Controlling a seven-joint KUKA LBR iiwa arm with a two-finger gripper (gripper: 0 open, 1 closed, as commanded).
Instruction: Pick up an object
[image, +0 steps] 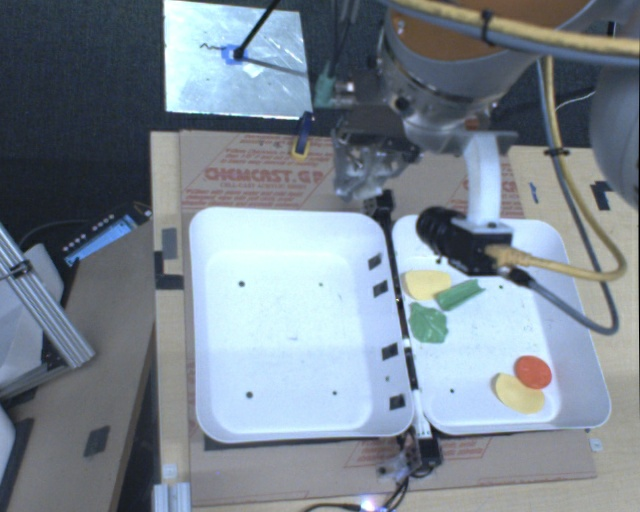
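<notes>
Gripper (366, 178) is parked up at the back edge of the bench, right over the top end of the seam between the two white bins. From where I'm standing it's just a blurry lump of metal under the big grey wrist, so I honestly cannot tell how it is set, and I see nothing in it.

All the pickable stuff sits in the right bin (580, 390). Near the divider there's a yellow piece (426, 284), with a green strip (460, 294) just beside it on the right, looking like it touches. Right below those is a second green piece (428, 324), more leaf-shaped. Well apart from that bunch, down toward the front right corner, an orange-red round piece (533, 372) rests against a flat yellow piece (518, 394) — overlapping a bit.

A black cylinder-shaped part (455, 240) on a white bracket hangs over the back of the right bin, with a yellow cable (555, 268) running off it.

Left bin (290, 320) shows a few dark dots on its floor. Cardboard sheet (262, 172) lies under both bins.
</notes>
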